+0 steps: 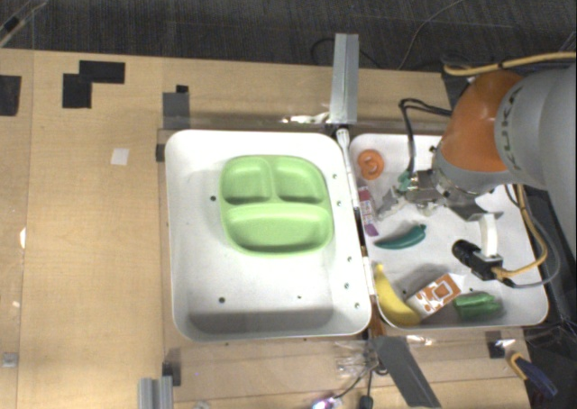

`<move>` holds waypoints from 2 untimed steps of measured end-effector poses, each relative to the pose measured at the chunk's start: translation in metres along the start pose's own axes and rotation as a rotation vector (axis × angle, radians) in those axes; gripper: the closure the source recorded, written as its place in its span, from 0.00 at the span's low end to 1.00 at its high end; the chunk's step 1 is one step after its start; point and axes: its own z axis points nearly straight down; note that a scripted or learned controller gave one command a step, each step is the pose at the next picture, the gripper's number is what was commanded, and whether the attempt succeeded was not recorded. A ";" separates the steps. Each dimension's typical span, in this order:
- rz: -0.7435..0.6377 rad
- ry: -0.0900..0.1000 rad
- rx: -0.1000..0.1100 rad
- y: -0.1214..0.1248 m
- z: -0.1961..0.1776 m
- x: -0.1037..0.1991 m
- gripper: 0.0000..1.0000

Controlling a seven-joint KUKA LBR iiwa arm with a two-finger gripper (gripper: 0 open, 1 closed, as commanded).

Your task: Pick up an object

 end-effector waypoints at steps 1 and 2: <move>-0.158 0.002 0.003 0.058 0.003 -0.014 0.00; -0.022 0.002 0.001 0.005 0.001 -0.019 0.00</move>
